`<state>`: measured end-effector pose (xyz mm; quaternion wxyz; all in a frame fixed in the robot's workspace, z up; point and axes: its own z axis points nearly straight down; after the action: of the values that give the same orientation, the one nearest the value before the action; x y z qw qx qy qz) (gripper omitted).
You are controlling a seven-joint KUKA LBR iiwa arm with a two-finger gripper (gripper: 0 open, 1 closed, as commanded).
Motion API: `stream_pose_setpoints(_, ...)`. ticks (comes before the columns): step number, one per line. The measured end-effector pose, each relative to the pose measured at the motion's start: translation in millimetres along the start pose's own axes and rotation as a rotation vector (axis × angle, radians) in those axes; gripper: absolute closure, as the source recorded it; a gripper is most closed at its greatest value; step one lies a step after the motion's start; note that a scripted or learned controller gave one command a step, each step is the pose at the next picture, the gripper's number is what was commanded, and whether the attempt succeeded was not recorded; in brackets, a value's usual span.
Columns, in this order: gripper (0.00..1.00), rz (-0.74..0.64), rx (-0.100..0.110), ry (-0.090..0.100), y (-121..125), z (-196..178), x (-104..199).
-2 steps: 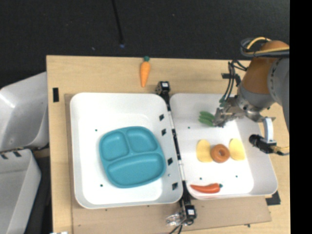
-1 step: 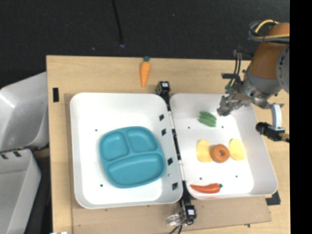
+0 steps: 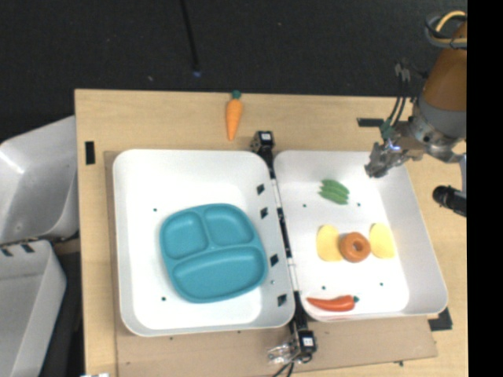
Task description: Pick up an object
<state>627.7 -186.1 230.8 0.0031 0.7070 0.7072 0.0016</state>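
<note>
Gripper (image 3: 379, 166) at far right corner of the right bin (image 3: 416, 234); open or closed, can't tell. Right bin holds one green pepper (image 3: 335, 192), one orange donut (image 3: 355, 247), two yellow pieces (image 3: 328, 242), one red chili (image 3: 332, 303). Likely light, hard, slippery plastic; pinch the pepper across its middle. Left bin: one blue tray (image 3: 212, 251). One carrot (image 3: 233, 116) outside.
</note>
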Motion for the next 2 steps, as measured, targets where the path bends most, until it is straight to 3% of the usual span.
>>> stream_pose_setpoints(1, 1.00, 0.001, 0.006, -0.001, 0.1, 12.0, -1.7)
stream_pose_setpoints(2, 1.00, -0.006, 0.004, 0.002, 16.0, 13.1, 48.6)
